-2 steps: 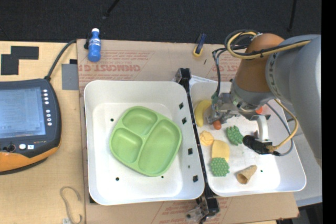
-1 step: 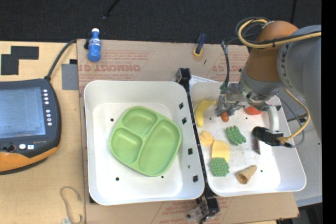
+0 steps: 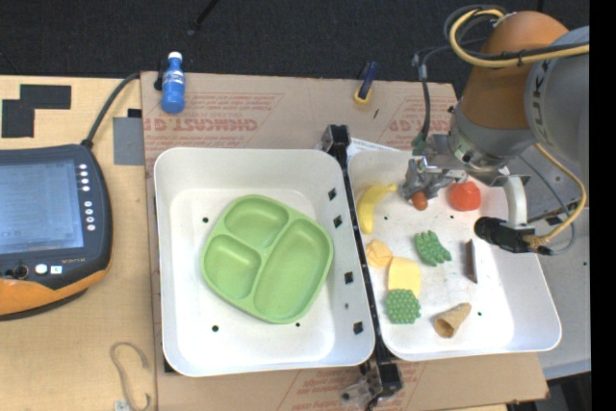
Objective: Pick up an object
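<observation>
**Arm low over the right bin, toy food scattered beneath**

The gripper hangs low in the upper part of the right bin. Whether its jaws stand apart or together I cannot tell: the metal tip is small and partly lost against the wrist. A small orange-red piece sits right at the tip, but nothing shows it to be gripped. Just to the right lies a red tomato, and to the left a yellow banana leans near the divider between the bins.

Lower in the same bin, the other things to pick are spread out: a green bunch of grapes in the middle, a pale orange wedge touching a yellow block, a green bumpy piece just below that block, a tan cone near the front rim, and a dark brown stick lying to the right.

The grey arm with its orange band enters from the right, with yellow and black cables looped around it.

The left bin holds a green divided plate with three compartments, lying flat near the centre.

Both bins rest on a sheet of cardboard on the bench. At the cardboard's back edge stand a blue bottle and a blue-and-yellow clamp. To the left of the bins lies a teach pendant with a grey screen and orange underside.
</observation>
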